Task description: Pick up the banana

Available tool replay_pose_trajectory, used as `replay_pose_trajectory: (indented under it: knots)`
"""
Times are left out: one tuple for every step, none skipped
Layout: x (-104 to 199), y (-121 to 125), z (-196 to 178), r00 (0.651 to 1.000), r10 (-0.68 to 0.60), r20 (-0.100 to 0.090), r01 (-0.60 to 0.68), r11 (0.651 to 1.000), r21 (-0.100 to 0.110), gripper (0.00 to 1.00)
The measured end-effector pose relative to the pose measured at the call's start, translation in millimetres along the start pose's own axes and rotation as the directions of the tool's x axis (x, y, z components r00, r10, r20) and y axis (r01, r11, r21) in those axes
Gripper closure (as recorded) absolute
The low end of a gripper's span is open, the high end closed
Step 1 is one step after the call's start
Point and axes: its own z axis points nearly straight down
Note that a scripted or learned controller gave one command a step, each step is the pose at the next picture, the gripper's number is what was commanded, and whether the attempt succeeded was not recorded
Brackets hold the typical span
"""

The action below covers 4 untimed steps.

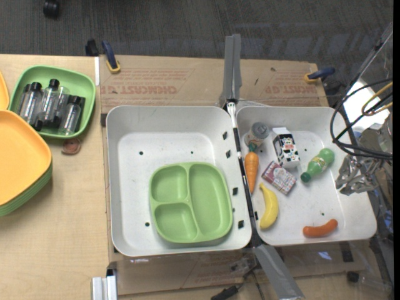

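Over at the right edge of the right bin [350,230], the gripper [354,175] hangs near the rim, well apart from the banana [269,207], and I cannot tell what state it is in, so the pick looks not yet begun. The banana lies flat near the bin's left wall, just below the carrot [251,169], with a green bottle [317,165], a small carton [285,149], a pink packet [279,177] and a sausage [320,229] spread around. Next door, the left bin [125,167] holds a green tray [190,202] with three parts, perhaps a spot for picked things.
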Motion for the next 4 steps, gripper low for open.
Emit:
replay_pose_trajectory:
  knots:
    - [18.3, -0.7, -49.7, 0.97, -0.244, 0.002, 0.244, 0.97, 0.003, 1.0]
    - [20.1, 4.7, -22.1, 0.873, -0.487, 0.001, 0.487, 0.873, 0.001, 1.0]
    - [26.8, 5.1, 16.0, 0.696, -0.718, 0.001, 0.718, 0.696, -0.001, 1.0]
    - [26.6, 5.0, 8.6, 0.428, -0.904, 0.002, 0.904, 0.428, 0.0, 1.0]
